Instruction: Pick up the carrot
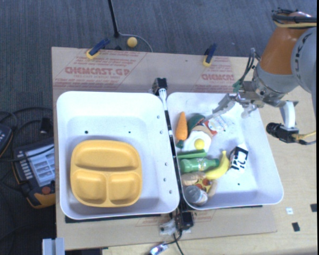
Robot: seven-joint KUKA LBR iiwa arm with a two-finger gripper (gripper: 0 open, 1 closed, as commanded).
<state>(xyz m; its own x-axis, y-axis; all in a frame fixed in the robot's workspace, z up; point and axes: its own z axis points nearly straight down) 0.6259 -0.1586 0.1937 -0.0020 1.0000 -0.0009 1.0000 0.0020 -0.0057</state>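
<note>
Carrot (181, 124) lies in the right bin (266, 187), hard against the bin's left wall near its upper left corner, pointing roughly up and down with its green top toward the pile below. Seen from the camera view, it is crowded: a fried egg (197, 142) sits just beside its lower end, a dark green item (195, 119) touches its right side, and a crinkled clear wrapper (219, 124) lies a little further right. Lower down are a green bottle (194, 164), a banana (220, 166) and a black-and-white card (238, 159).

The pincer (227, 102) hangs over the upper part of the right bin, well apart from the carrot and to its right, nearer the wrapper. Its fingers (221, 106) look spread, with nothing between them, though they are thin and hard to read against the white.

The chief risk, as I judge it, is the wall: a finger coming down on the carrot's left side has almost no room and may strike the rim or the divider between bins. A second risk is closing on the dark green item or the egg along with the carrot, or instead of it. Coming straight down from where it hangs would likely catch the wrapper. The left bin (69, 110) carries a yellow tray (106, 171).
</note>
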